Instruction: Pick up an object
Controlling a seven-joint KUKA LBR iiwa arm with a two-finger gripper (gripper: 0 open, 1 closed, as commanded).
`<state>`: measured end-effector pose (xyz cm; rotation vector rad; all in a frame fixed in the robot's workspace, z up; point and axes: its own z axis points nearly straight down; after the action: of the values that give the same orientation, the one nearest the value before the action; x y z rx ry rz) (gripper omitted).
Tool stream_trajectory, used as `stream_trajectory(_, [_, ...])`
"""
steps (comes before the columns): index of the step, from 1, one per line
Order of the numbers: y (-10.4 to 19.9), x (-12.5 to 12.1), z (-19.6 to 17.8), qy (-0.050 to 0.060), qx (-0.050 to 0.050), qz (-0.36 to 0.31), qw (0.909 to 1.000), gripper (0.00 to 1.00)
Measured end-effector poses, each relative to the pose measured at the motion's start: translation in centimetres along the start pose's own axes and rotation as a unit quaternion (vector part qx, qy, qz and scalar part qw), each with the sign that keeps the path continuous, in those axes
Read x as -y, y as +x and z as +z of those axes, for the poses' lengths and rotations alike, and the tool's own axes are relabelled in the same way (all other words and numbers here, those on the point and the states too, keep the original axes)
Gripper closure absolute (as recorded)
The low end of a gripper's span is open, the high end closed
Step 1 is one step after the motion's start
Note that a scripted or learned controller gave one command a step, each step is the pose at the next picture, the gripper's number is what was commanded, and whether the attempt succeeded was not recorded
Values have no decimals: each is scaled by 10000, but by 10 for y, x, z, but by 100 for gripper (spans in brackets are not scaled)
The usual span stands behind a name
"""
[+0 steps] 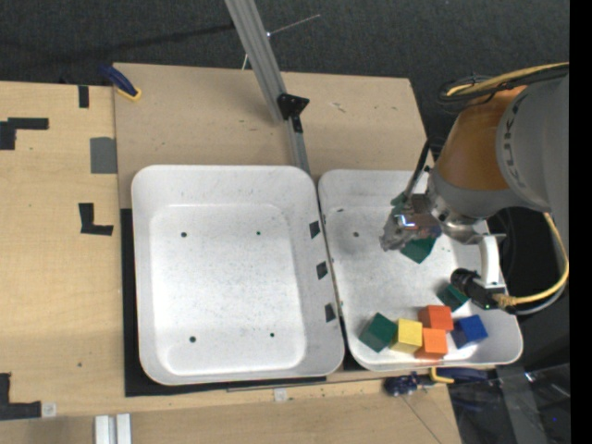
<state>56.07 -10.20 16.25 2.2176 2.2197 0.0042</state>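
Green block sits in the right bin, in its upper middle, right under the pincer and partly hidden by it; whether it is between the fingers or just beneath them is not clear, and I cannot tell if the pincer is apart or together. Its visible part looks like a tilted square, one corner pointing down and to the right, with no clear long axis. If the hold is only on a corner, the block could twist out and drop on lifting. More blocks, green, yellow, orange and blue, crowd the bin's near edge, well apart from it.
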Motion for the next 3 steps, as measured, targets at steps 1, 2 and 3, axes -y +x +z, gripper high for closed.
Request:
stream_trajectory(1, [0, -1, -46, 4, -2, -2, 10000, 100])
stream_trajectory(2, [54, 8, -40, 36, -10, -23, 10000, 100])
stream_trajectory(3, [112, 10, -56, 23, -17, -34, 10000, 100])
